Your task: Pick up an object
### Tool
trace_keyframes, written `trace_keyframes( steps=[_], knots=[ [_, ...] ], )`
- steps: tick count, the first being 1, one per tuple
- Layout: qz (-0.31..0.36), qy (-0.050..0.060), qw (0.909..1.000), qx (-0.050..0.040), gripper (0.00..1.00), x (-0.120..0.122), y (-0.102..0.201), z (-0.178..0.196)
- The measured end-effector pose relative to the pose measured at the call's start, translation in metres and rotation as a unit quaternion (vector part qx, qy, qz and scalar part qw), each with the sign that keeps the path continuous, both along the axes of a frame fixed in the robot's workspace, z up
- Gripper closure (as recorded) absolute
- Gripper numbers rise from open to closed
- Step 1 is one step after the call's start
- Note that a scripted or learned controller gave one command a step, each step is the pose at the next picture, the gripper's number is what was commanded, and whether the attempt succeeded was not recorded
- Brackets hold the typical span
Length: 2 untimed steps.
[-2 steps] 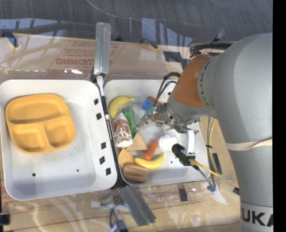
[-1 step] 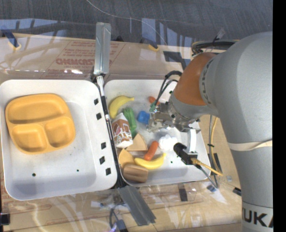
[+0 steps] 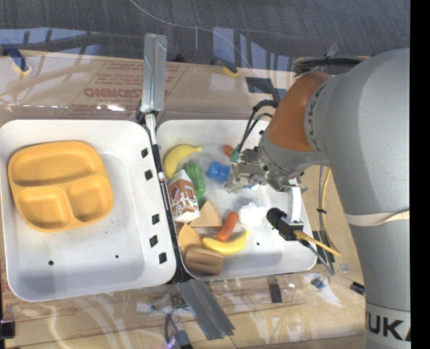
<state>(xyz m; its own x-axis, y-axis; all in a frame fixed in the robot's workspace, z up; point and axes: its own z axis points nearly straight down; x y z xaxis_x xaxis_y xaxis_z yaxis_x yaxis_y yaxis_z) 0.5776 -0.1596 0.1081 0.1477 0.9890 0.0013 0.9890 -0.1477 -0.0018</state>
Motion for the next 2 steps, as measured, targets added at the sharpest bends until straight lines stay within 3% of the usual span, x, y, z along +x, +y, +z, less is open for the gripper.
trace_keyframes(
  steps=[1,2],
  knots=[
    [-0.085,0.002,0.9964,-0.0001,1.00,0.008,0.067,-0.017],
    [-0.215,-0.002,0.9766,0.0001,1.00,-0.037,0.068,0.146]
  ],
)
